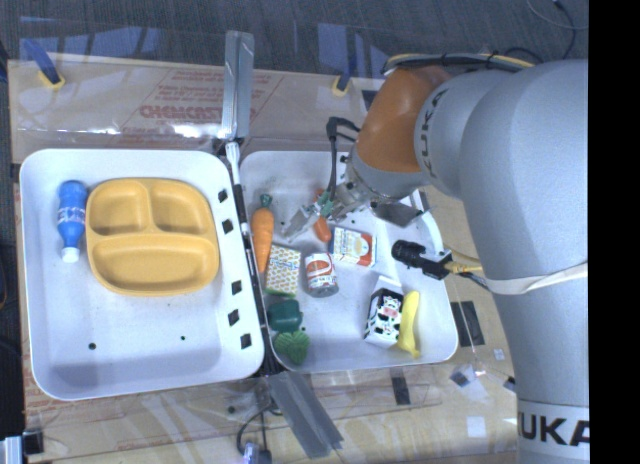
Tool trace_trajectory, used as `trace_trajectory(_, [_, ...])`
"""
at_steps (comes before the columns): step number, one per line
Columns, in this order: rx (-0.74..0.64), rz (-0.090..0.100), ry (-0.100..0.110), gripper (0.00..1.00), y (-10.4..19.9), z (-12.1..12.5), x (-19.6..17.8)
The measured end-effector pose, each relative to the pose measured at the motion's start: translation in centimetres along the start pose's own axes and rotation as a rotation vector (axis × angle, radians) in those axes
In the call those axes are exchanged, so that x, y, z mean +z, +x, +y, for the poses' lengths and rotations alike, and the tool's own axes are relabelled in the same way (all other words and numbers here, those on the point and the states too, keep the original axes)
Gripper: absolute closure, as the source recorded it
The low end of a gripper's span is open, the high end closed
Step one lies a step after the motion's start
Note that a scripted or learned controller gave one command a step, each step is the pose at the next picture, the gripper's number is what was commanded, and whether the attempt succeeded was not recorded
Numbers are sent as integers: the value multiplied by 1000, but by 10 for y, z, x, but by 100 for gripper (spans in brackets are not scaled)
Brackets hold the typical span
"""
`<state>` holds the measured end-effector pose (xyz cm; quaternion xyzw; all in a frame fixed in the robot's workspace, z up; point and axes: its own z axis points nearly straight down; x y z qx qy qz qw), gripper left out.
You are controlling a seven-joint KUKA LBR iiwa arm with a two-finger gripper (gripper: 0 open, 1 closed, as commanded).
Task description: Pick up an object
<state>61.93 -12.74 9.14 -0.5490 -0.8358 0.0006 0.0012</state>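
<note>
Progress looked slight: the gripper (pixel 322 214) hung low beside the carrot (pixel 262 235), fingers around a small orange thing (pixel 322 228) (unidentifiable), which lay right of the carrot; whether they gripped it, I couldn't tell. Lifting remained.

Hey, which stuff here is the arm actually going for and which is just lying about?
Likely in play, right bin, under the gripper:
carrot
can
juice box
milk carton
banana
broccoli

Just lying about, left bin:
yellow tray
blue bottle
</note>
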Motion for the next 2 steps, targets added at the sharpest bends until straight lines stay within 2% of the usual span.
trace_trajectory(1, [-4,-1,-1,100,0,1,-11])
trace_trajectory(2, [-60,-1,-2,100,67,25,-122])
